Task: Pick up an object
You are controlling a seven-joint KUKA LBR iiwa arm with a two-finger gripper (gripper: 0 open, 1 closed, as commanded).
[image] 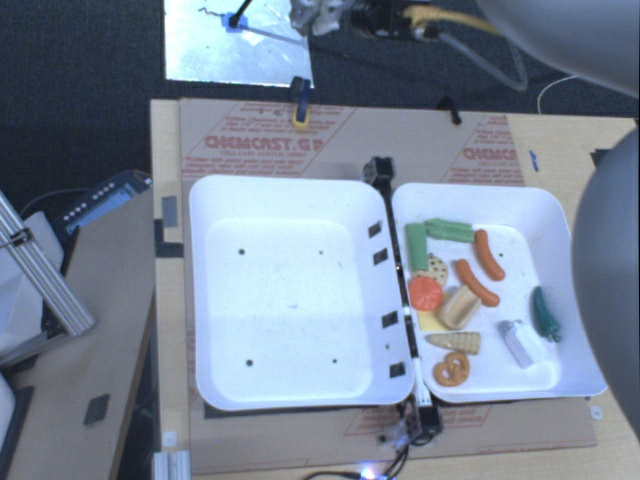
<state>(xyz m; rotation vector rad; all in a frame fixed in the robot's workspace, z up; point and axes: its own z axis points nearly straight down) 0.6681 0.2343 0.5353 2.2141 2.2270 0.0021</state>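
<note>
Two white bins are sitting side by side on the bench. The left bin [290,288] is showing only its white floor. All the objects are lying in the right bin [480,200]. Going from left to right, I am counting: two green pieces [437,234] forming an angle near the divider, one red tomato [425,292] with a speckled cookie [436,266] just above it, one yellow slice [430,319] under the tomato, one pretzel [451,369], one corn-like cone [455,342], one bread roll [460,307], two orange sausages [483,268], one small white block [519,344] and one dark green pepper [546,314] near the right wall. The things are crowding close together, several touching.

Black clips [389,278] are holding the wall between the bins. A yellow clamp [300,103] is standing at the board's top edge.

The gripper [322,3] is hanging high at the top, well apart from the objects, touching nothing. It is too blurred there to judge its state, so I cannot tell.
</note>
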